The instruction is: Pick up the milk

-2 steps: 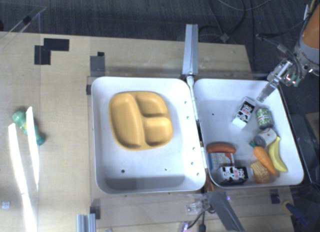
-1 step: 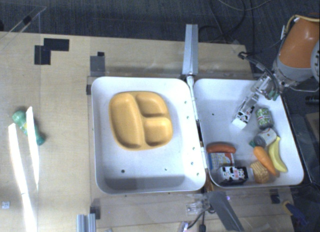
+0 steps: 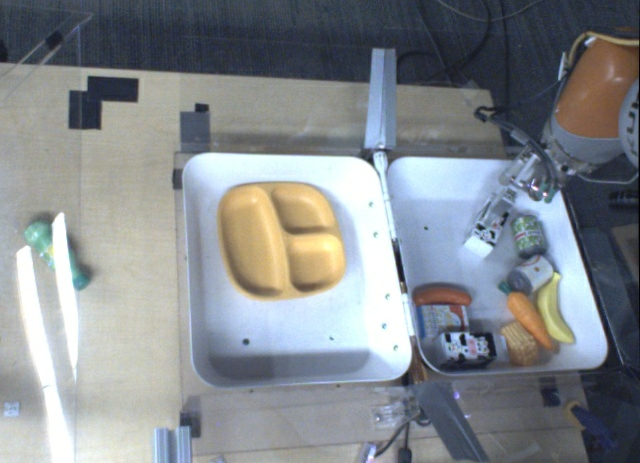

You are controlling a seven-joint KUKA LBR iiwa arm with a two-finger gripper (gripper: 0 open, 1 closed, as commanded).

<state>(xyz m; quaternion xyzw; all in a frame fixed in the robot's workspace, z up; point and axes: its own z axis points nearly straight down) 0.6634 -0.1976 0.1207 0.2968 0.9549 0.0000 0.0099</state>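
The left bin (image 3: 300,361) and right bin (image 3: 440,206) look like smooth white plastic; the yellow tray (image 3: 282,239) seems matt; the table (image 3: 120,211), pale wood.

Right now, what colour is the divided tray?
The divided tray is plain mustard yellow with no pattern. It shows best in the camera view, looking down.

bright left glare, focus perhaps soft

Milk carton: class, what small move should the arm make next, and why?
Probably shift the gripper toward the lower-left corner of the right bin, over the milk carton. It hangs over bare bin floor, apart from the carton, beside the green can.
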